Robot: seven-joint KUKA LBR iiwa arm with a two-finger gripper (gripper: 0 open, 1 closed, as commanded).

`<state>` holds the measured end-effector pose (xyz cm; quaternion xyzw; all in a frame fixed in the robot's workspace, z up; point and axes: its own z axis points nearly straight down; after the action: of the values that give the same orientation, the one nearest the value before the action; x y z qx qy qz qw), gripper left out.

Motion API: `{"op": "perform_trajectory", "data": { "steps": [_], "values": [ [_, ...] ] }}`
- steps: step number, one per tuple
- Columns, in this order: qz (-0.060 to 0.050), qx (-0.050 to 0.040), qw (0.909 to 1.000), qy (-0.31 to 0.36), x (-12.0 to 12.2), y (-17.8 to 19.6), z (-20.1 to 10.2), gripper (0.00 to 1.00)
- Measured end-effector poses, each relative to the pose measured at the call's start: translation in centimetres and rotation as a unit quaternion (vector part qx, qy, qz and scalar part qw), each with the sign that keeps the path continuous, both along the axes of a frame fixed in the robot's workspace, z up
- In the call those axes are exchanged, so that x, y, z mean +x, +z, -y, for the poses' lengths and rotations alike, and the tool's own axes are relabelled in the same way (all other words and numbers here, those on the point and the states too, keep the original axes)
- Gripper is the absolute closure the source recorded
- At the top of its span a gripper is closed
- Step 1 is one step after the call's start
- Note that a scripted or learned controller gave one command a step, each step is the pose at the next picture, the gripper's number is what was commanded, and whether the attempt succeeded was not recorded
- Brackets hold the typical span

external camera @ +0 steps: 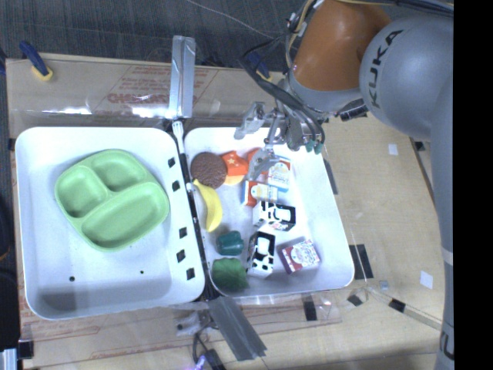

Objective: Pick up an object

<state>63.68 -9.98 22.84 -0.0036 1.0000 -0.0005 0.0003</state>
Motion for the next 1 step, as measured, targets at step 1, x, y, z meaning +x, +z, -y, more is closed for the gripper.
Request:
{"op": "perform_trajectory", "data": {
  "steps": [1],
  "values": [
    [0.006, 0.0002, 0.9925, 0.122, 1.3, -13.04, 0.54, 0.0]
  ]
}}
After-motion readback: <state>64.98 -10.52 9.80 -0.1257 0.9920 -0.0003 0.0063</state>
